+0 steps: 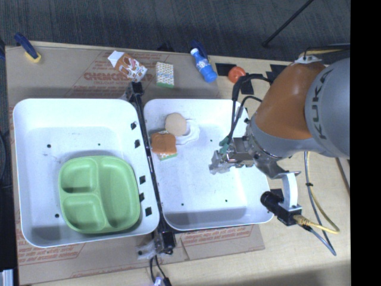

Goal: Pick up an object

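Note:
In the right bin [202, 210] a toy burger [164, 145] lies near the left wall, with a round tan and white piece [177, 125] just behind it. My gripper [219, 162] hangs over the middle right of this bin, a hand's width right of the burger and apart from it. Nothing shows between its fingers. The grey arm with its orange band [292, 109] comes in from the right.
A green divided plate [99, 193] lies in the left bin [36, 118]. Behind the bins on the cardboard lie a snack packet [127, 66], a small box [165, 74], a blue bottle [204, 65] and an orange ball [236, 73]. Black clamps hold the shared bin wall.

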`<action>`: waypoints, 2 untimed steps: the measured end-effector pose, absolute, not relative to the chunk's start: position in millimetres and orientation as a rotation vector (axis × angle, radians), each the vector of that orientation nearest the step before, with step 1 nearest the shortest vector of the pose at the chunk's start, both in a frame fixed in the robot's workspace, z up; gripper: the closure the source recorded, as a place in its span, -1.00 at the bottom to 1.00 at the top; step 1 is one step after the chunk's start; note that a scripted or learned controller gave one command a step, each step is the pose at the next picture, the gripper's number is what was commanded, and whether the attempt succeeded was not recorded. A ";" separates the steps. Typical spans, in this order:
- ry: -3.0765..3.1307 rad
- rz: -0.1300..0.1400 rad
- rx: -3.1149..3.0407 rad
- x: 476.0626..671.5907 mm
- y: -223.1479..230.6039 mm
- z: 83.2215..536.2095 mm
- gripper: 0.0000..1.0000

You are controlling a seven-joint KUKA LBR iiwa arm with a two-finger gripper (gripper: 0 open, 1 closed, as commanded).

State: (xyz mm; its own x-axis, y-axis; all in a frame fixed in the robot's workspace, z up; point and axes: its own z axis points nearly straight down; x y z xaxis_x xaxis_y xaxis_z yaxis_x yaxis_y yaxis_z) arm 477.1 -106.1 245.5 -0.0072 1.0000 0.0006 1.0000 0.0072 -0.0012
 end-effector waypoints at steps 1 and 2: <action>-2.225 0.004 -2.213 476.1 -117.4 238.5 1.00; -2.226 0.001 -2.217 476.4 -127.4 244.1 1.00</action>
State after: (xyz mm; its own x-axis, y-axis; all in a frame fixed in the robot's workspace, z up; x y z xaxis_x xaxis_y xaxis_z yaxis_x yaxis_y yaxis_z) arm 476.4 -127.4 244.1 -0.0043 1.0000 -0.0004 1.0000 0.0043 -0.0007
